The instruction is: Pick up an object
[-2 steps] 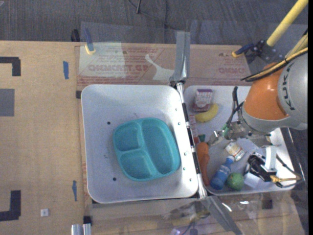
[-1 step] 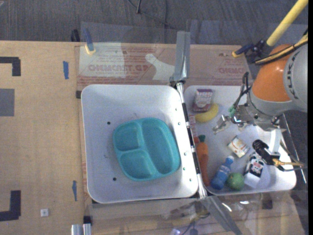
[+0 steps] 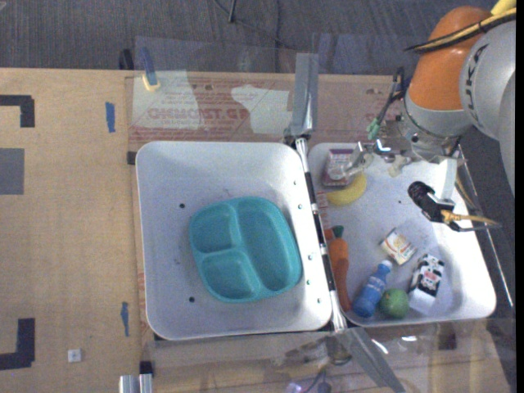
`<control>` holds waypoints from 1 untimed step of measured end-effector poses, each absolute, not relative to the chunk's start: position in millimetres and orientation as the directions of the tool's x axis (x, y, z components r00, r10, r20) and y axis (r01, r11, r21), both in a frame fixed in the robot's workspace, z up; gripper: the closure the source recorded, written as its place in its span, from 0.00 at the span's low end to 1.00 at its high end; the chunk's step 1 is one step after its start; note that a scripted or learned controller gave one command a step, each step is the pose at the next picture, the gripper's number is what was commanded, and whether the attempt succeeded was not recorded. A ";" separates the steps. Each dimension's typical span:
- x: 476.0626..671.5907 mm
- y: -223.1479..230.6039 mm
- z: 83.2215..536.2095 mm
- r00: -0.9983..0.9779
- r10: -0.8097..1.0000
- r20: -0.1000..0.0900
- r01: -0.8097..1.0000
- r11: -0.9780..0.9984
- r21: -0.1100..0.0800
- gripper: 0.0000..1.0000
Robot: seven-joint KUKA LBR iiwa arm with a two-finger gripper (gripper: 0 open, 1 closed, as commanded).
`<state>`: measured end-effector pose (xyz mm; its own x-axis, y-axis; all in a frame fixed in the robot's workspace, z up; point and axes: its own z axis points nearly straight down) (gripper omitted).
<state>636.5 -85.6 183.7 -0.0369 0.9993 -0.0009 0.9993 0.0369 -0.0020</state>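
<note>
Gripper (image 3: 360, 155): low over the right bin's (image 3: 475, 256) far-left corner; whether its fingers are parted or closed, I cannot tell.
Yellow banana (image 3: 350, 191): just under the gripper, perhaps touching; long axis runs roughly left-right.
Carrot (image 3: 340, 260): well nearer, along the left wall, pointing toward the camera.
Open room: bare floor mid-bin.
Left bin (image 3: 164, 178): teal divided plate (image 3: 244, 250).
</note>
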 end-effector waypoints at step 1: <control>614.3 -147.3 189.2 -0.010 1.000 0.000 1.000 0.010 -0.004 0.00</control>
